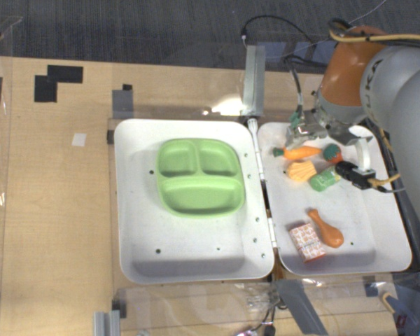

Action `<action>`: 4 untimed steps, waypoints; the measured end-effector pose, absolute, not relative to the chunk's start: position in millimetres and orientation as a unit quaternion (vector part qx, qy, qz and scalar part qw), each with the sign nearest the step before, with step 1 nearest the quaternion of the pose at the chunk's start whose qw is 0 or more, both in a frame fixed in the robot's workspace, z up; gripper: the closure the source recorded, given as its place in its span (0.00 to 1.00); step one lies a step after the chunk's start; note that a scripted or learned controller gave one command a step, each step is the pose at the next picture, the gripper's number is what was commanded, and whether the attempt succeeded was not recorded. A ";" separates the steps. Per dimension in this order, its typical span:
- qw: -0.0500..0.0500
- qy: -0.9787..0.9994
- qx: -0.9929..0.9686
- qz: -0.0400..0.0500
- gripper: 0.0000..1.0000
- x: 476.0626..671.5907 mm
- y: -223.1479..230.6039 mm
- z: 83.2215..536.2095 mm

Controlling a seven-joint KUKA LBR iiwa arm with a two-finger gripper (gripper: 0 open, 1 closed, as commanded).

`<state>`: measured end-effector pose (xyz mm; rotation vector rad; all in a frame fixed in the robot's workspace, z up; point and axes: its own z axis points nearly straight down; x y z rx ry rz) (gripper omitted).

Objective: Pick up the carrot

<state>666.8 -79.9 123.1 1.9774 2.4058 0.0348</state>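
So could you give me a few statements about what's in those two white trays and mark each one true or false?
1. The green divided plate lies in the left bin. True.
2. The carrot lies on the green plate. False: it lies in the right bin, near its far edge.
3. The gripper is over the far end of the right bin, close to the carrot. True.
4. The red and white patterned box sits at the far end of the left bin. False: it sits at the near end of the right bin, beside an orange-brown drumstick-shaped toy.
5. A small green toy lies in the right bin. True.
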 end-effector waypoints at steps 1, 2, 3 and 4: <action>0.013 0.772 0.635 0.011 0.00 666.7 -79.9 122.9; 0.001 0.824 0.566 0.001 0.00 671.8 -95.1 94.8; 0.007 0.825 0.566 0.003 1.00 673.9 -96.0 105.0; 0.002 0.694 0.720 0.002 1.00 670.1 -36.0 187.0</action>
